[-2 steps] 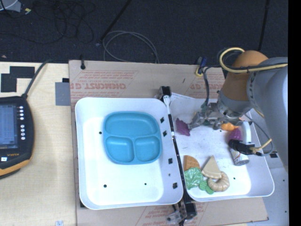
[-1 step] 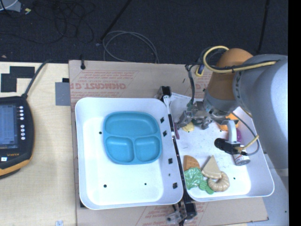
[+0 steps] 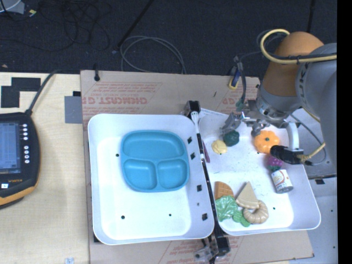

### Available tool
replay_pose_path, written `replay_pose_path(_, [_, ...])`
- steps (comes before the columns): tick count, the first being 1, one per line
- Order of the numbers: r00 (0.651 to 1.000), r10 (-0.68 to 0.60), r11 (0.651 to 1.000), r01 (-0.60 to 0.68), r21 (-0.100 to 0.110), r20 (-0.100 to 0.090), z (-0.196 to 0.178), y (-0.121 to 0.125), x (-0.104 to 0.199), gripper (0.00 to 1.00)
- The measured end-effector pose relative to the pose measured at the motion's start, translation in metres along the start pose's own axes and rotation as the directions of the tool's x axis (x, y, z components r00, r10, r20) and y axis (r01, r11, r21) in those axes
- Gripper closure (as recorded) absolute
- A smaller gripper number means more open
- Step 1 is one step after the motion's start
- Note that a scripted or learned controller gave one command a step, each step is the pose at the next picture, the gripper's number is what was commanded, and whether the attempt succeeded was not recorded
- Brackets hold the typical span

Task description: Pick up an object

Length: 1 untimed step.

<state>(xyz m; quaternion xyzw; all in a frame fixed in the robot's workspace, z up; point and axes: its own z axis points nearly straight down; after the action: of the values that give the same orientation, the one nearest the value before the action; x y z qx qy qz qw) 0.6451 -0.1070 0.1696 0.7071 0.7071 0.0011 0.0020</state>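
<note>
The arm [image 3: 294,76] reaches in from the right, and its claw [image 3: 243,125] hangs over the far edge of the right bin [image 3: 308,216], fingers spread apart with nothing between them. Just under its left finger sits a dark green ball [image 3: 231,138], and a small yellow piece [image 3: 219,147] lies right beside that, toward the divider between the bins. On the claw's other side an orange pumpkin-shaped toy [image 3: 265,142] rests close to the far rim, with a purple piece [image 3: 275,161] and a small can [image 3: 282,181] lined up along the right wall. Down at the near end things are crowded: a brown bread slice [image 3: 223,190], a tan wedge [image 3: 247,196], a green leafy piece [image 3: 225,208] and a curled croissant-like pastry [image 3: 257,213] press together, touching or overlapping. The middle of that bin's floor is bare white, giving room between the far cluster and the near pile. The left bin [image 3: 104,202] holds a blue divided tray [image 3: 155,161] near its centre, with white floor all around it. Out on the desk [image 3: 49,213] at the left edge lies a teach pendant [image 3: 14,155].
</note>
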Motion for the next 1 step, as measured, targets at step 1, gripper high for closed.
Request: replay_pose_path(1, [1.0, 0.002, 1.0, -0.002, 0.007, -0.002, 0.0811, -0.002, -0.0188, 0.0])
